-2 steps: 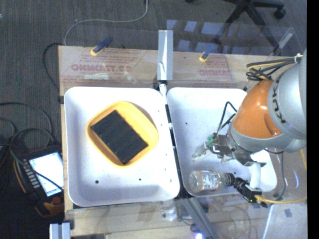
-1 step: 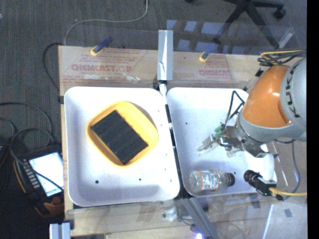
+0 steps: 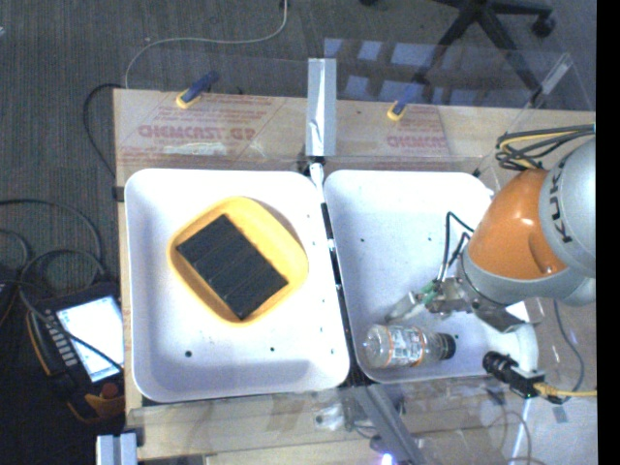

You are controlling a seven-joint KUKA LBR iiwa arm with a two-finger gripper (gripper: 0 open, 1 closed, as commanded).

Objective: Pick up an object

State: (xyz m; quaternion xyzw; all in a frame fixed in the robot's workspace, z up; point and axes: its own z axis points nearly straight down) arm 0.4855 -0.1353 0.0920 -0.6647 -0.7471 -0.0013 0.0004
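A small clear plastic bottle (image 3: 407, 345) with a dark cap and a pale, brownish label lies on its side in the right bin (image 3: 387, 231), close against that bin's near wall, cap pointing right. It is the one bottle in view. The left bin (image 3: 145, 356) holds one yellow dish-shaped tray (image 3: 291, 250) with a single dark ribbed rectangular pad (image 3: 232, 266) lying in it at a slant. There are two white bins, side by side, touching along the middle. One grey arm with an orange band (image 3: 518, 235) reaches in from the right, and its gripper (image 3: 426, 298) sits low over the right bin, just above and beside the bottle; whether the claw is open or closed, and whether it touches the bottle, cannot be told, as the tip is small and cluttered with wires
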